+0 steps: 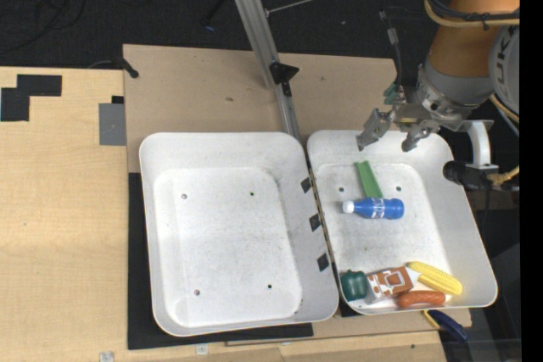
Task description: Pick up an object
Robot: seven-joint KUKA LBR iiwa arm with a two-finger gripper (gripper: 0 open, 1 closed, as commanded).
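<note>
Above the right bin's (475,267) far edge, the pincer (394,131) is held spread and unladen. A descent toward the green stick (367,179) or blue bottle (375,208) is likely intended.

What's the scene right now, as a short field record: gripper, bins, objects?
gripper: open, holding nothing, above the far edge of the right bin
right bin: holds all the objects
green stick: far part of the bin, nearest the gripper
blue bottle: on its side, just below the stick
near-edge cluster: green block, orange-white pack, yellow corn, red sausage
left bin: white, beside the right bin
</note>
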